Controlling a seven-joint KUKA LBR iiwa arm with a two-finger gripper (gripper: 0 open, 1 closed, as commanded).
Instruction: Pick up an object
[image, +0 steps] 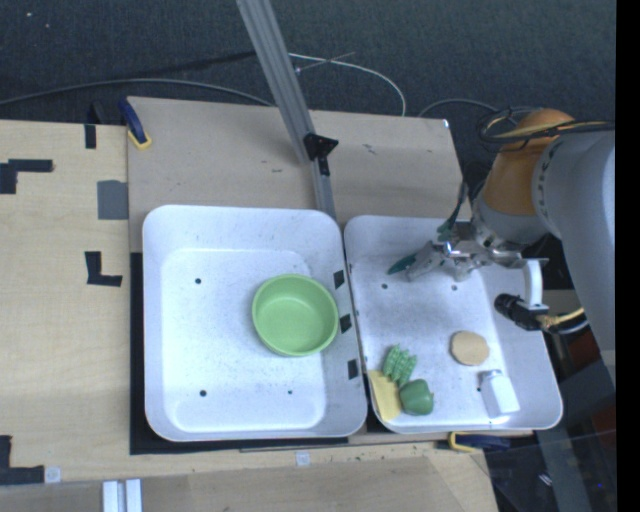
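Observation:
My gripper hangs over the back part of the right bin, with the grey and orange arm coming in from the right. Nothing can be seen held in it. In the front of that bin lie a tan round piece, a ridged green piece, a green pepper-like lump, a yellow piece and a small white-grey block. All of them lie nearer the front edge than the gripper. A green bowl stands upright in the left bin.
A slanted grey pole with a black clamp stands behind the bins. Cables run along the back of the bench. The rims of the two bins meet in the middle at a ridge.

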